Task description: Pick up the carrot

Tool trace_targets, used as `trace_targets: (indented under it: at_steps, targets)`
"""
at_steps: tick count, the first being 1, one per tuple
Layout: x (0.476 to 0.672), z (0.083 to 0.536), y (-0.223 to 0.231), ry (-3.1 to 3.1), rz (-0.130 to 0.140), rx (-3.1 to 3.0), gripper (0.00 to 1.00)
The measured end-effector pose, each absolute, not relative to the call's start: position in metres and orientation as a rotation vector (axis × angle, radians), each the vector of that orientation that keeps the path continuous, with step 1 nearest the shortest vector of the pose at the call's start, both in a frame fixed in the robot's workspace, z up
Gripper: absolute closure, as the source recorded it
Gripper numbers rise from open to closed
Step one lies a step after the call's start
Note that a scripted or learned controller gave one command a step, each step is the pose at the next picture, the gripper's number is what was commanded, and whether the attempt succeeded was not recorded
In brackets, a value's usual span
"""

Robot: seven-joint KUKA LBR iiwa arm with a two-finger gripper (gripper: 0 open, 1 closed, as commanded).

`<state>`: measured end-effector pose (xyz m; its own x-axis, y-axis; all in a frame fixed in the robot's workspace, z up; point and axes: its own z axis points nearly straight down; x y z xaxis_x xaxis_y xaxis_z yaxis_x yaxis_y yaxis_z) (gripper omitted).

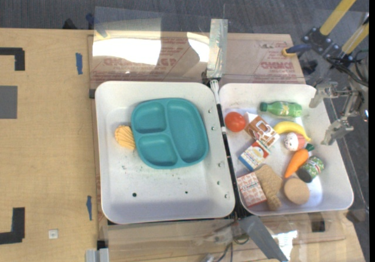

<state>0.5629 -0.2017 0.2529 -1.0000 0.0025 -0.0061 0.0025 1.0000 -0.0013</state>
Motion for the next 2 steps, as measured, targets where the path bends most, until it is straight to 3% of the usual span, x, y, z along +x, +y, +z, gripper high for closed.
trace_targets:
  at_steps: [1,2]
  targets:
    - [0.548,0.089,-0.198,3.127,-0.003,-0.146,0.00]
    - [0.516,0.088,-0.146,3.133,0.002,-0.089,0.00]
